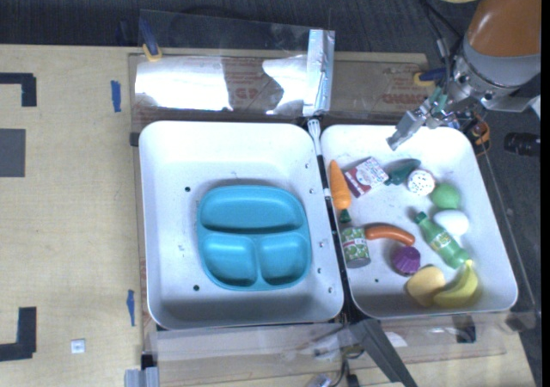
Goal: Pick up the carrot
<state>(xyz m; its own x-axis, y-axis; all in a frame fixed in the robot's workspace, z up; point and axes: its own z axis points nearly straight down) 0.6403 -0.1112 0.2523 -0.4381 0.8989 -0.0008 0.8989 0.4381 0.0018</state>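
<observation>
A blue divided tray sits in the middle of the left bin, with bare white floor on every side of it. In the right bin, the carrot lies lengthwise tight against the left wall, just beside the ridge where the two bins meet, a small can near it on the near side and a red-and-white packet just to its right. An orange sausage, purple piece, green bottle and banana crowd the near right corner. The far strip of that bin's floor lies open. The gripper hangs over the bin's far edge, well apart from the carrot; whether its fingers are spread or closed cannot be told.
</observation>
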